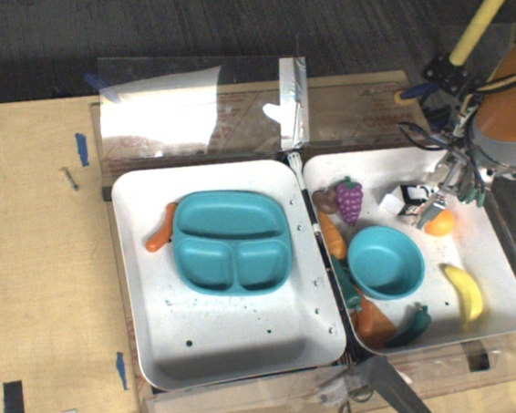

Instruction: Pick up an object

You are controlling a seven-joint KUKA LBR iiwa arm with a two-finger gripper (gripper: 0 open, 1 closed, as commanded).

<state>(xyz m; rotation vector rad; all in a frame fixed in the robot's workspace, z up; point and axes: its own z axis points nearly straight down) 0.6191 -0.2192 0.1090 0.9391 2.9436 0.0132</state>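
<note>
1. Evidently the grey arm with its orange band reached in over the right edge of the counter, and its claw (442,198) hung low over the far right part of the right-hand shallow white bin (507,262).
2. Whether the claw was spread or pressed together could not be told; cables and metal parts hid its tips.
3. A small round orange plastic fruit (439,223) lay just beneath the claw, near the bin's right wall, and seemed the likeliest thing to be picked, since the claw sat right above it; nothing showed it gripped.
4. A round teal plastic bowl (386,261) stood upright in the middle of that bin, with a yellow plastic banana (466,289) near the front right corner, well apart from the bowl.
5. A purple toy grape bunch (349,199) lay by the far left corner, and an orange toy carrot (333,235) rested along the left wall.
6. The left-hand white bin (161,330) carried a teal three-compartment plastic plate (232,240) at its centre, with a small orange sausage-shaped toy (161,229) touching its left rim.
7. Judging by the crowding, the fruit's open position made it an easy target.
</note>
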